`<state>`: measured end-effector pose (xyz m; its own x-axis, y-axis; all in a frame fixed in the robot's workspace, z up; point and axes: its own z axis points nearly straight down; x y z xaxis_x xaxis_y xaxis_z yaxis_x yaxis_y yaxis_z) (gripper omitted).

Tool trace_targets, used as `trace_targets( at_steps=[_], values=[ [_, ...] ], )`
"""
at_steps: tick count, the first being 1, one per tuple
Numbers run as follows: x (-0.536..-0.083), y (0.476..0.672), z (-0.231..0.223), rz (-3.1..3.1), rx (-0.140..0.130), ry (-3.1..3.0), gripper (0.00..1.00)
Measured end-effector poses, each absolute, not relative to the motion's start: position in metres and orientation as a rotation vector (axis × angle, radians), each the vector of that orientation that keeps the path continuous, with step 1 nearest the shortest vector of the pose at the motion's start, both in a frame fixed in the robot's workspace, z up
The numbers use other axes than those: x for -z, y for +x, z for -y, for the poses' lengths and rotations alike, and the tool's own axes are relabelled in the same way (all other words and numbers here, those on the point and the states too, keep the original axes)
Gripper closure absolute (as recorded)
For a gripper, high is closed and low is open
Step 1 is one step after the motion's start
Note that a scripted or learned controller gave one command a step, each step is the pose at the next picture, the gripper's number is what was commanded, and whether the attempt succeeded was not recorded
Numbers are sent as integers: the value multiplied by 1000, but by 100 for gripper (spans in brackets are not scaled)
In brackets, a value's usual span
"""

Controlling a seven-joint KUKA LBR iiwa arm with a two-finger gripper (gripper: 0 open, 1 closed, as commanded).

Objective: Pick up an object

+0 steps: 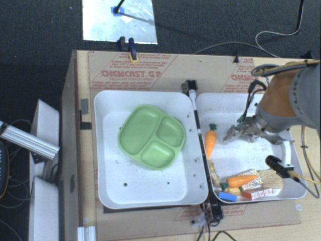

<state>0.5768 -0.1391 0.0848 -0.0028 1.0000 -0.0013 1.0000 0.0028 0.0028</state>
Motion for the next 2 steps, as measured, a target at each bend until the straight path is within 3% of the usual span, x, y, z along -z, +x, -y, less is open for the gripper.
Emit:
trace_targets(
  at_steps=[1, 2],
  values=[
    [-85, 652, 104, -2226, -4, 2213, 0],
    [-84, 571, 150, -2222, 1, 2219, 0]
  ],
)
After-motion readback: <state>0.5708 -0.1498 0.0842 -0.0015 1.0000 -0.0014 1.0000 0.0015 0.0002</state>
